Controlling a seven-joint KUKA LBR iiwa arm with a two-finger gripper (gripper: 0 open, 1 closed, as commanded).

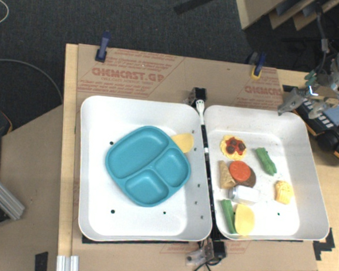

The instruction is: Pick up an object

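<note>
The left bin [89, 172] holds a blue tray [148, 165] with a yellow piece [183, 141] at its upper right edge. The right bin [307, 173] holds toy food close together: a pizza [234, 146], a green pepper [266, 160], a red disc [242, 172], a white piece [245, 195] and a yellow chip [244, 219]. The gripper [305, 98] is outside this bin, above its upper right corner and well apart from the food; I cannot tell how its fingers stand

fixed overhead camera, slanted down, both bins [91, 154] framed
</note>
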